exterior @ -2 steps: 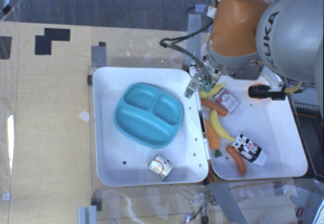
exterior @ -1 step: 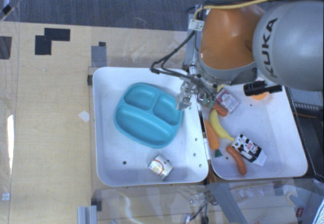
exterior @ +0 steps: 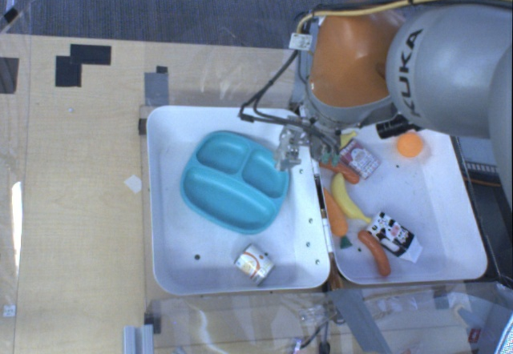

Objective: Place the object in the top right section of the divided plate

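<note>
Arm is positioning its gripper over the right edge of the divided plate.

Camera view: the gripper (exterior: 288,148) is hanging at frame centre, directly above the upper right compartment of the blue divided plate (exterior: 228,192), which is lying in the left bin (exterior: 168,264) so that its sections face up for loading. Nothing can be made out between the fingers, and their spread cannot be told, because the metal blurs against the white. Candidate objects are waiting in the right bin (exterior: 449,216): a banana (exterior: 346,199), a carrot (exterior: 337,218), a sausage (exterior: 375,252), an orange ball (exterior: 409,145). A small can (exterior: 254,263) is lying below the plate.
</note>
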Motion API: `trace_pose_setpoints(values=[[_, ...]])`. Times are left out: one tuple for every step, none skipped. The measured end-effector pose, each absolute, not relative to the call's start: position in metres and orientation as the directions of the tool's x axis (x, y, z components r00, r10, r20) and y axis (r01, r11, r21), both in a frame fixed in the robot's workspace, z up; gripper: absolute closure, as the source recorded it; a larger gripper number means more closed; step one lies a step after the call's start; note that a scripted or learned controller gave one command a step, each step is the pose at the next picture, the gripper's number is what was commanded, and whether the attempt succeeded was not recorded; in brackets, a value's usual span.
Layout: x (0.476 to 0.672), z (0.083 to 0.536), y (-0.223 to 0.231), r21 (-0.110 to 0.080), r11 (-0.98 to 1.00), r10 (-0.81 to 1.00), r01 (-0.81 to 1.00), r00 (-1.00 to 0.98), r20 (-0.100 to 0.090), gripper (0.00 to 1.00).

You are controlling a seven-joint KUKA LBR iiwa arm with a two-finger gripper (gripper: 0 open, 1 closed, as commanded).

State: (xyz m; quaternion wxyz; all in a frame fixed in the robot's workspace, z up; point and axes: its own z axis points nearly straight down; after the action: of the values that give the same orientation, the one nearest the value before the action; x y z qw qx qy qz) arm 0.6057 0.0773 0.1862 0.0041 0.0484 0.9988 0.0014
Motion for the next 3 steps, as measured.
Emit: trace_pose_setpoints(values=[[0.606, 0.186, 0.078, 0.004, 0.995, 0.097, 0.097, -0.995, -0.008, 0.00], [0.575, 0.320, 0.038, 0.001, 1.000, -0.011, -0.011, -1.000, -0.013, 0.00], [0.577, 0.332, 0.040, 0.005, 1.000, -0.010, -0.011, -1.000, -0.024, 1.00]])
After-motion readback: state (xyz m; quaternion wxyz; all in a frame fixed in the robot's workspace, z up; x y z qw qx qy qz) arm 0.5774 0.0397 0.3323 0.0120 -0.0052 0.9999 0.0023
